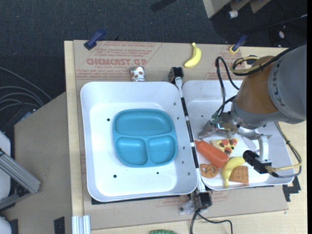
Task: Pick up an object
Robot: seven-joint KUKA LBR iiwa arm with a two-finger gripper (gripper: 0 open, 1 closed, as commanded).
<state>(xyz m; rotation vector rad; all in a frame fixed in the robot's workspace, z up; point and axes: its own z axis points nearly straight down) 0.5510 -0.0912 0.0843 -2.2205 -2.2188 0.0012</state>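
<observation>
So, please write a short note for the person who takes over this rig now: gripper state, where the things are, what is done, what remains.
Gripper: low in the right bin, above the toy food; finger state unclear, nothing seen held.
Things: carrot, pizza slice, banana, pretzel and waffle lie at the right bin's near end. Blue divided tray sits in the left bin.
Done: the arm is down over the pile.
Left: grasp one object and lift it.

The bench (78, 130) bears two white bins (97, 179), a banana (193, 56).
</observation>
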